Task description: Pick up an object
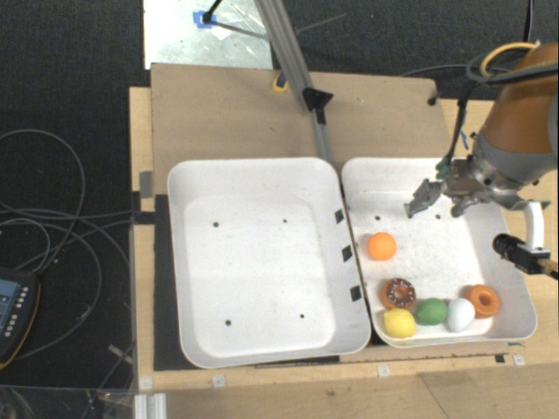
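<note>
Nothing has been picked up yet: the gripper hangs released and bare at the upper right of the frame, over the right bin, while the orange ball and other toys lie lower down.

One fixed overhead camera, looking down at a slant.

You view the bench from above and from its near side, far enough back that both white bins, the left bin and the right bin, fit in frame with dark floor around them. The arm enters from your right.
</note>
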`<state>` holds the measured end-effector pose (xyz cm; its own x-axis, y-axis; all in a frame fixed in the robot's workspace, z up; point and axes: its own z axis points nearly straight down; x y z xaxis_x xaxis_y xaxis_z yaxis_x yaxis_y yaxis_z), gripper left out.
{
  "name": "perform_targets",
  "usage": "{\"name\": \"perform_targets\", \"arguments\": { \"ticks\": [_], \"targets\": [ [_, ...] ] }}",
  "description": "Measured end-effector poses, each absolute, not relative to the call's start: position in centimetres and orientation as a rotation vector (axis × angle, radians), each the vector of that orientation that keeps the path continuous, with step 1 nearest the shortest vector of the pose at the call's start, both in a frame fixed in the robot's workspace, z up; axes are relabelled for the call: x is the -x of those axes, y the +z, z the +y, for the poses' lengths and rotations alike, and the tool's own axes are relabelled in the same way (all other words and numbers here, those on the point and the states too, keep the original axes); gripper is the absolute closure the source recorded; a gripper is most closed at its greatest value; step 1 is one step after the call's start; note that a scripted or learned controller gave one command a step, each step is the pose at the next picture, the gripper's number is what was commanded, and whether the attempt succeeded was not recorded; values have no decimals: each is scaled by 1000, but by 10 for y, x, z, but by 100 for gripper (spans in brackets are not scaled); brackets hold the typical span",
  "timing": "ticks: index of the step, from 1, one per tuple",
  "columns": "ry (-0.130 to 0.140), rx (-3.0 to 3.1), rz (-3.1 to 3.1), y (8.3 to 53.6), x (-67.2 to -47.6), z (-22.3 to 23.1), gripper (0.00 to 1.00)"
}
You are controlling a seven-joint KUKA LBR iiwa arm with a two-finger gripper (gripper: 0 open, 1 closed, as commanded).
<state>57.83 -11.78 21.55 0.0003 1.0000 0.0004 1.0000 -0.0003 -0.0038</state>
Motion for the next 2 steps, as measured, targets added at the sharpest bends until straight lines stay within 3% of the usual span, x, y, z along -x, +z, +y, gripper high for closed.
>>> {"name": "perform_targets", "arguments": {
  "ticks": [2],
  "targets": [
    [-2, 2222, -2222, 126, -583, -112, 0]
  ]
}}
